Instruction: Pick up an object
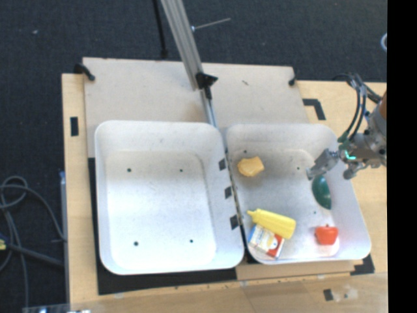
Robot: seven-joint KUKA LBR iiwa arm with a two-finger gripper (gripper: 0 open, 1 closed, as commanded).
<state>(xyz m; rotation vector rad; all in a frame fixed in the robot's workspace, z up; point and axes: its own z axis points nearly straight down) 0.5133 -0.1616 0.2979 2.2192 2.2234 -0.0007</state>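
Note:
My gripper (332,172) hangs over the right bin (287,139) near its right wall, its two fingers spread apart with nothing between them. Just below it a dark green object (322,192) lies on the bin floor, apart from the fingertips. A small yellow rounded item (250,167) sits at the bin's left side. Toward the front lie a yellow bottle-shaped piece (272,222), a red and white packet (266,242) touching it, and a small red-orange object (326,235).
The left bin (156,135) stands beside the right one, with a divider edge between them. A slanted metal pole (186,38) rises from behind the bins. Cables (358,109) trail along the arm at the right.

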